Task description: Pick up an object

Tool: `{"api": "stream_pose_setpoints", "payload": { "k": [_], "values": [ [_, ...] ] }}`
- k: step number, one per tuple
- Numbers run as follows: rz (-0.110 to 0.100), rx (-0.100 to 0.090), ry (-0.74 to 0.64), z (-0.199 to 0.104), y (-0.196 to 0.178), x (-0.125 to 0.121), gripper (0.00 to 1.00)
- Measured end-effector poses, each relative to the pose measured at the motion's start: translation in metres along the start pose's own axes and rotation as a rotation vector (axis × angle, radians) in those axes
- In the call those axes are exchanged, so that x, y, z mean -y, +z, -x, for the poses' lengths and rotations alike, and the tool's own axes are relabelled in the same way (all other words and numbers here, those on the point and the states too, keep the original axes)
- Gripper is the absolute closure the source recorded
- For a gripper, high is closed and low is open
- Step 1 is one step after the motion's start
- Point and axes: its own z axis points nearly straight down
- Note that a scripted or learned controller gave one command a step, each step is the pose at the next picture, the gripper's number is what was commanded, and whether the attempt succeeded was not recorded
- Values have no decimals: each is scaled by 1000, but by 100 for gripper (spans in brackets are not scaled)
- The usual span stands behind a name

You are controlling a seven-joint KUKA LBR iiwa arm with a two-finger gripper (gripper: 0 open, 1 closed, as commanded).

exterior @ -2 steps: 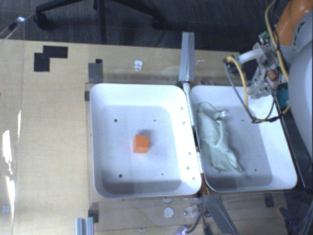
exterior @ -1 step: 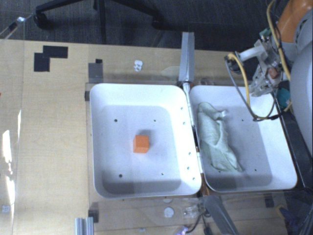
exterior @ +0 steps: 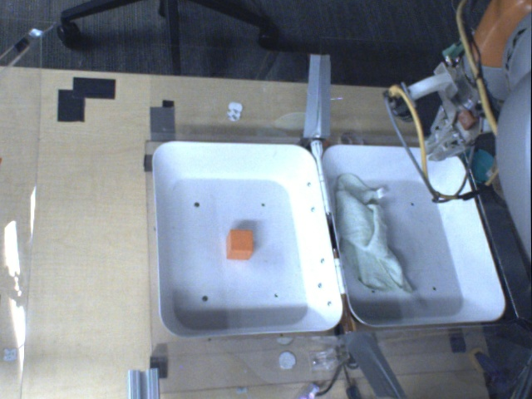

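A pale wooden bench (exterior: 75, 248) fills most of the overhead view, with the dark legs of an office chair (exterior: 170, 11) on carpet beyond its far edge. Two shallow white bins sit side by side on the bench. The left bin (exterior: 179, 310) holds a small orange cube (exterior: 240, 244) near its middle, well apart from every wall. The right bin (exterior: 478, 302) holds a crumpled pale cloth (exterior: 366, 239) lying along its left side. The grey robot arm (exterior: 507, 65), with its orange band, hangs at the upper right, above the far right corner of the right bin, trailing yellow and black cables. Its gripper (exterior: 451, 123) is a tangle of small parts there, and I cannot tell whether it is spread or closed. Judging by this, the pick has not begun: both objects rest in their bins, untouched. No labels or writing can be read; black tape shapes (exterior: 83, 96) mark the bench.
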Motion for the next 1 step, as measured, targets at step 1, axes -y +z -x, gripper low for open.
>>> {"api": "stream_pose_setpoints", "payload": {
  "k": [1],
  "values": [
    [7,5,22,2,-29,13,100]
  ]
}}
